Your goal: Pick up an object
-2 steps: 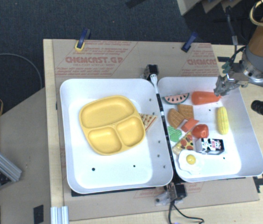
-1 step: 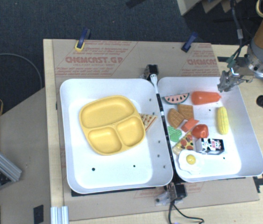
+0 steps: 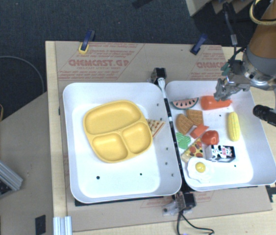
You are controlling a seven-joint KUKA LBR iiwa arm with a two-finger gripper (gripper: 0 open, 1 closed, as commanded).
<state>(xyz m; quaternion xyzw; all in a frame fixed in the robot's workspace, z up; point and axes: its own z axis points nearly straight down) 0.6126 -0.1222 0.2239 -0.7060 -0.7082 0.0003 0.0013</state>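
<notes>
orange toy (image 3: pixel 213 102) just under jaws (image 3: pixel 222 95), right bin (image 3: pixel 263 146)

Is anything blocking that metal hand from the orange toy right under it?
Nothing visible does. The gripper sits directly over the orange toy at the far edge of the right bin. The watermelon slice lies to its left and the corn cob nearer the camera, both apart from it.
</notes>
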